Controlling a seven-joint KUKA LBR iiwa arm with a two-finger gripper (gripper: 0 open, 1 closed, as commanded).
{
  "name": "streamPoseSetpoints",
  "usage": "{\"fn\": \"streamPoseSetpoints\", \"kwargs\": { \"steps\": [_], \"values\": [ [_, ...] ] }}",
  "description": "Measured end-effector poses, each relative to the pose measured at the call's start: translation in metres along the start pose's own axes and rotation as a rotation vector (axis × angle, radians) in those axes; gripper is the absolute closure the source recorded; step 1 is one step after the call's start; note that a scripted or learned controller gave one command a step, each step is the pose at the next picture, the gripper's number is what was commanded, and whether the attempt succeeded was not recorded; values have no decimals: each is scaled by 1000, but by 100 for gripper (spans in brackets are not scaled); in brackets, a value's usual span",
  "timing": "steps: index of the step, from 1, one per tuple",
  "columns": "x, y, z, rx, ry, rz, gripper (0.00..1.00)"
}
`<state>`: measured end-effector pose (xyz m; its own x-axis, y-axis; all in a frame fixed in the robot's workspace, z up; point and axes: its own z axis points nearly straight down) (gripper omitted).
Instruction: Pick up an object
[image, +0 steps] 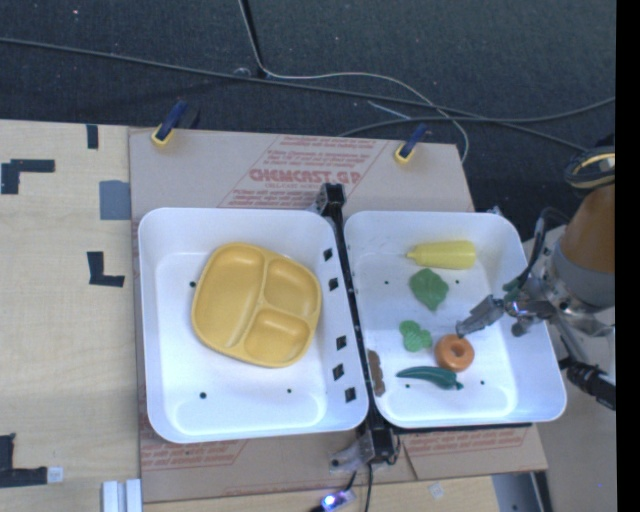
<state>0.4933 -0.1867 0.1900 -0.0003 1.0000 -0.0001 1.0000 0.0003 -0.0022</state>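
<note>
The right bin (500, 240) holds several toy foods: a yellow corn cob (443, 254), a green leafy piece (430, 289), a small green broccoli (415, 335), an orange ring (455, 352) and a dark green pepper (430, 376). My gripper (496, 322) hangs over the bin's right side, just up and to the right of the orange ring. Its fingers are spread open with nothing between them. One fingertip (470, 325) points down-left, close to the ring but apart from it.
In the left bin (160, 300) lies a yellow divided plate (257, 303). A small brown item (375, 372) sits at the right bin's left wall. The grey arm with its orange band (590, 240) comes in from the right. Cables run across the dark floor behind.
</note>
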Motion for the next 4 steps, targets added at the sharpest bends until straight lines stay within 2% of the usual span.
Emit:
{"fn": "streamPoseSetpoints", "kwargs": {
  "steps": [1, 2, 3, 4],
  "values": [
    [10, 1, 59, 5, 2, -1, 0],
    [11, 1, 107, -2, -2, -1, 0],
    [10, 2, 94, -3, -3, -1, 100],
    [19, 3, 35, -6, -1, -2, 100]
  ]
}}
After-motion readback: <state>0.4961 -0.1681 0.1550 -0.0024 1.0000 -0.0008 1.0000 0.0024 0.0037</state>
